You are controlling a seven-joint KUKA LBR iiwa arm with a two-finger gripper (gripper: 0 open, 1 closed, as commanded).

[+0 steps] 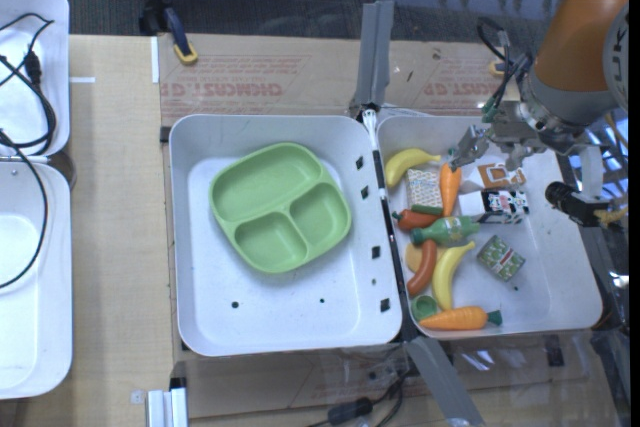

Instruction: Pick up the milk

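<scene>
The milk (pixel 505 204) is a small white carton with black cow patches. It lies on its side in the right bin (pixel 560 305), near the middle of the back half. A small orange-and-white carton (pixel 497 177) lies just behind it, touching or nearly so. My gripper (pixel 492 155) hangs over the back of the right bin, just behind and above these two cartons. Its fingers (pixel 467 151) are spread open and hold nothing.
In the right bin's left half lie a banana (pixel 403 164), a carrot (pixel 450 191), a waffle box (pixel 424 187), a green bottle (pixel 446 231), a sausage (pixel 424 266), another banana (pixel 447 272) and a carrot (pixel 460 318). A green box (pixel 500 258) lies in front of the milk. The left bin holds a green divided plate (pixel 280 207).
</scene>
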